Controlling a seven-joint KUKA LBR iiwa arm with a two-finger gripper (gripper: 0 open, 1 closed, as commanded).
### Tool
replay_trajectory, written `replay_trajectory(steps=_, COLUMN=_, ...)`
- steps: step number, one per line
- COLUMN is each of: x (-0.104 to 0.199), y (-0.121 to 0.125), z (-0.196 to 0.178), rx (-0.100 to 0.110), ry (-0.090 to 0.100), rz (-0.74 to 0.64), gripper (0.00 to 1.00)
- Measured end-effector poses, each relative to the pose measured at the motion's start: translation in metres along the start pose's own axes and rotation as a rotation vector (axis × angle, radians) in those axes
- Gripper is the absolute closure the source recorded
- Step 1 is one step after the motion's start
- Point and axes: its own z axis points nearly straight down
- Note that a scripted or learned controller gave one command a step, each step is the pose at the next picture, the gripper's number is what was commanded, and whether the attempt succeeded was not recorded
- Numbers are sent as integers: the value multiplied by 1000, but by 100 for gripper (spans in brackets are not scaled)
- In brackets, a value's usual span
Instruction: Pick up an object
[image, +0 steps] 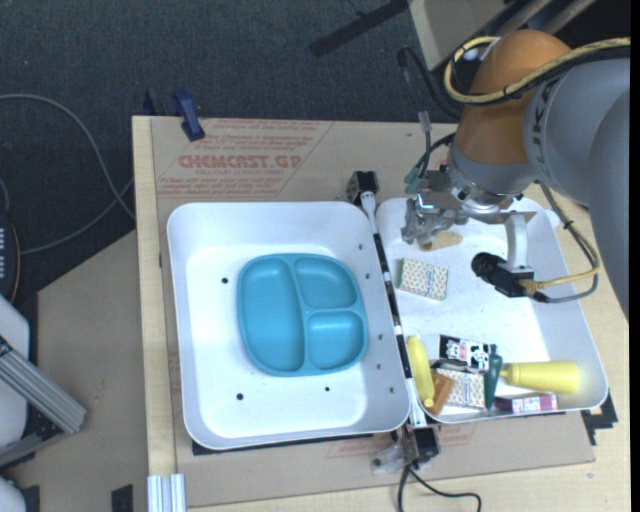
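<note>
At the near end of the right bin (590, 345) lies a small heap of things. There is a yellow bottle (545, 376) lying on its side, with its long way running left to right. Beside it are a yellow stick (419, 366), a black and white packet (468, 351) and a flat orange and white packet (462, 392). They touch and lie partly on top of each other, so it is hard to tell where one ends and the next starts.

A bit farther back, alone on the white floor, lies a small dotted card (423, 279). It is flat and a little tilted.

Farther still, at the back of the same bin, is the gripper (428, 228). It points down, close to the bin floor. Something tan sits right at its tip, but I cannot tell if it is held. The wrist and cables cover the fingers, so I cannot tell if they are spread or pressed together.

The dotted card is the nearest loose thing to the gripper. It lies just in front of it, toward the near side. The heap is well apart from it.

The left bin (200, 330) holds a blue tray (300, 312) with three parts.
</note>
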Motion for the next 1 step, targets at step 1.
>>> replay_trajectory(steps=1, x=0, y=-33, z=-64, rx=-4, ry=-2, rz=2, gripper=100)
